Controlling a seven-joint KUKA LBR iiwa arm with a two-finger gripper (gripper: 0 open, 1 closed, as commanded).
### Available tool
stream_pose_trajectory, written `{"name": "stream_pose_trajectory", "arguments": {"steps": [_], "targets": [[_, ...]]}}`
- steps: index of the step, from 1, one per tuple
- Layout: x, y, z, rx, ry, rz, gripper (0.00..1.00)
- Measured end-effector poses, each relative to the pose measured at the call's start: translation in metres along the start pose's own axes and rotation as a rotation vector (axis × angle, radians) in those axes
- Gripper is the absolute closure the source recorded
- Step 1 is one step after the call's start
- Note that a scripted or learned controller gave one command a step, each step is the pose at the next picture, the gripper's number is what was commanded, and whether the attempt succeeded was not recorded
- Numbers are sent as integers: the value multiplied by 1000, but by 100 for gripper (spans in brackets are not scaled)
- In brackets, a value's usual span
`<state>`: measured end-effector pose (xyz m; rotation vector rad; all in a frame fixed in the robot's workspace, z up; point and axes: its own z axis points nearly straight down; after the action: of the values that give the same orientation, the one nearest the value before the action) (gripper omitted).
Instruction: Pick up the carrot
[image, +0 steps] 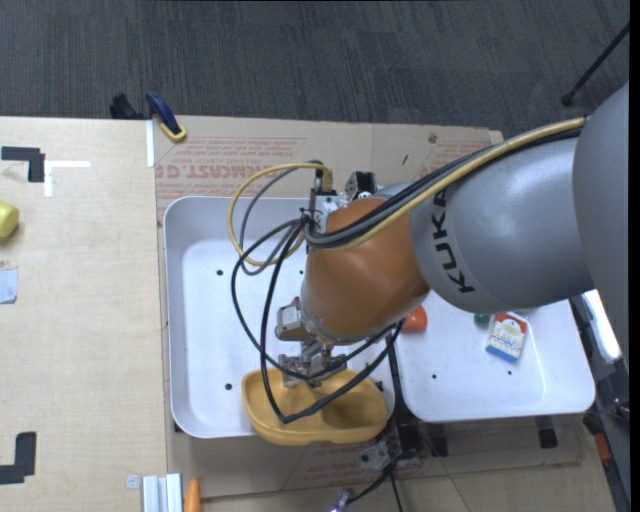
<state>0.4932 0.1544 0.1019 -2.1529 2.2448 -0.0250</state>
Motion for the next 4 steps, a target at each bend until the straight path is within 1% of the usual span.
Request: {"name": "stream_pose_trajectory", "arguments": {"steps": [1,2,3,4], "targets": [[0,4,4,-12,2,-2,0],[0,0,-5,-5,-1,6,100],[0,1,-5,-8,0,5,0],[11,-61,10,-27,11,370,0]]}}
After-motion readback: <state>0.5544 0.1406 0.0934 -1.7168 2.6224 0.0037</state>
